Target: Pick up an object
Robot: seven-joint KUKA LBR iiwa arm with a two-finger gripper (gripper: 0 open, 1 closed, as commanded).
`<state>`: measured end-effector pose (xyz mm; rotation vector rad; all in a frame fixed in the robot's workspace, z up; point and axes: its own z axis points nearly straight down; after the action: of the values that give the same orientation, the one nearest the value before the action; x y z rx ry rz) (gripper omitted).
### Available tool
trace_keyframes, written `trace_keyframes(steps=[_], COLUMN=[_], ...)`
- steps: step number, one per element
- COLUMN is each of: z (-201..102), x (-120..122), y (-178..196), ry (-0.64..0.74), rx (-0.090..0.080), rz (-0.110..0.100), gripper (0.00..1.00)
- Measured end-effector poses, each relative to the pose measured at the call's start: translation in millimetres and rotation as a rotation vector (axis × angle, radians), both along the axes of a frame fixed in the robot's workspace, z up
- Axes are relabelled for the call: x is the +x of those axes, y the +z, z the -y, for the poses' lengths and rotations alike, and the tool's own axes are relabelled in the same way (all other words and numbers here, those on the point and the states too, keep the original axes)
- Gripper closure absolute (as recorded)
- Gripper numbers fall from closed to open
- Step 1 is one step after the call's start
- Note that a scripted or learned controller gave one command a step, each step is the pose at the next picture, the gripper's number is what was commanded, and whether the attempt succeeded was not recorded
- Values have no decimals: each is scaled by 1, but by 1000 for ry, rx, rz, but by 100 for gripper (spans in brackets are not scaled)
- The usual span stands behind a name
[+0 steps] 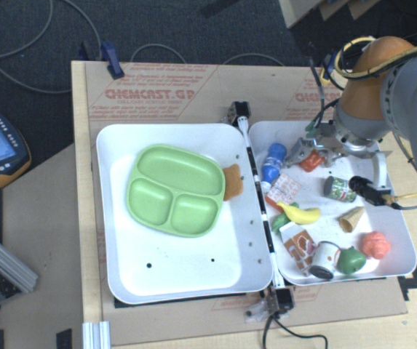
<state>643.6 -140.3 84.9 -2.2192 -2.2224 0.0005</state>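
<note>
Jaws on the gripper [311, 153] hover near the right bin's [404, 257] back edge; can't tell how they stand. Small red object [312, 161] sits right beneath, probably light, stiff plastic, so I'd pinch it across its short sides.

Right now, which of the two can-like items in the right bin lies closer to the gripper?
The dark green can, just below the gripper. The white-and-red can lies at the bin's front edge, beside the green toy.

red "CHEMCAST GP" — brown bench sheet [193, 86]
</note>
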Motion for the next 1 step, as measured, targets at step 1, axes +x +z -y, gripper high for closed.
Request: trace_keyframes(steps=[1], z=[0], x=[1], y=[10], ry=[0], rx=[-1], rz=[2], gripper=[100])
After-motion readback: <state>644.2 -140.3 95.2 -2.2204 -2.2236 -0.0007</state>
